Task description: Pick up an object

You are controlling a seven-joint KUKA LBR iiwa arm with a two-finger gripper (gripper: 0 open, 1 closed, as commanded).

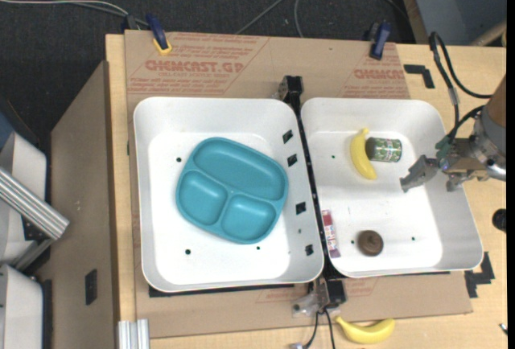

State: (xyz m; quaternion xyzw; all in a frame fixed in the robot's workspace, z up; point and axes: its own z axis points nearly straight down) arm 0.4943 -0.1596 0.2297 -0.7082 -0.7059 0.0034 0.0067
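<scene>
curved yellow banana (361, 154), round green can (384, 149)

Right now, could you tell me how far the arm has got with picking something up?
Nothing looks picked up yet. The banana and can lie together at the back of the right bin, with the brown disc near its front. The end effector is open over that bin's right side, with nothing between its fingers. Closing on an object and lifting it remain.
</scene>
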